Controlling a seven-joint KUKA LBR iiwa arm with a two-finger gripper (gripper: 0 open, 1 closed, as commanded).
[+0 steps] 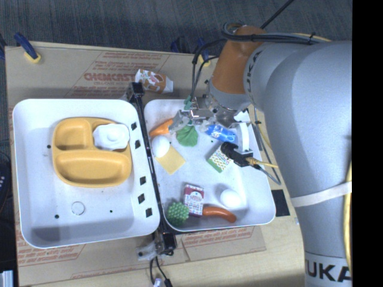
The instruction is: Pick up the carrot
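Observation:
The carrot (160, 127), a short orange piece, lies in the upper left corner of the right bin (258, 203), close to the divider between the bins. A green leafy piece (187, 135) sits just to its right. My gripper (190, 116) hangs low over the right bin's upper part, just above and to the right of the carrot's right end and over the green piece. The wrist hides how it meets the carrot.
The right bin also holds a white egg (161, 147), a yellow cheese slice (172, 159), a blue packet (220, 133), a green-patterned box (219, 160), a red carton (193, 198), a green broccoli (176, 212), an orange-red sausage-like piece (219, 213) and another egg (231, 198). The left bin (36, 220) holds a yellow tray (90, 160).

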